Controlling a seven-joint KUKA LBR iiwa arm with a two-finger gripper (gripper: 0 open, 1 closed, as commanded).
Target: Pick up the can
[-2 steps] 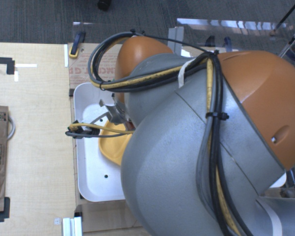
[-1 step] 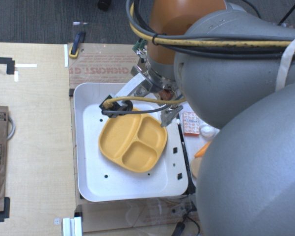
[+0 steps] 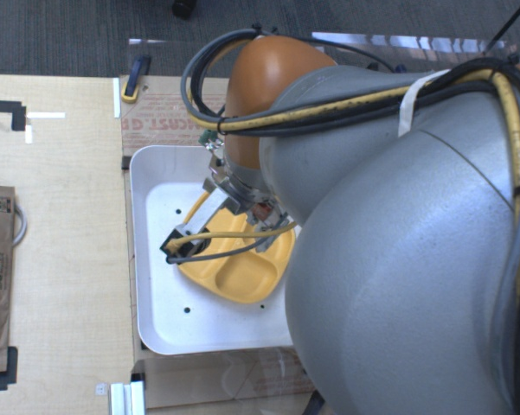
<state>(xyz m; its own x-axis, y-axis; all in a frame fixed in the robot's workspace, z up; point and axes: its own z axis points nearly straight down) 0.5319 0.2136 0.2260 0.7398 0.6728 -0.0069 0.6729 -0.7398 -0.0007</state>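
The gripper (image 3: 249, 207) is hovering at frame centre over a yellow dish (image 3: 242, 275) lying in the white bin (image 3: 151, 301); its grip state cannot be told.

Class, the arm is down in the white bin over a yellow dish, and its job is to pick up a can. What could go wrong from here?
1. The gripper hangs right above the yellow dish, so it may press on or grab the dish rather than its target.
2. The arm covers the right part of the white bin, so this camera cannot confirm what lies beneath, and a miss could pass unnoticed.
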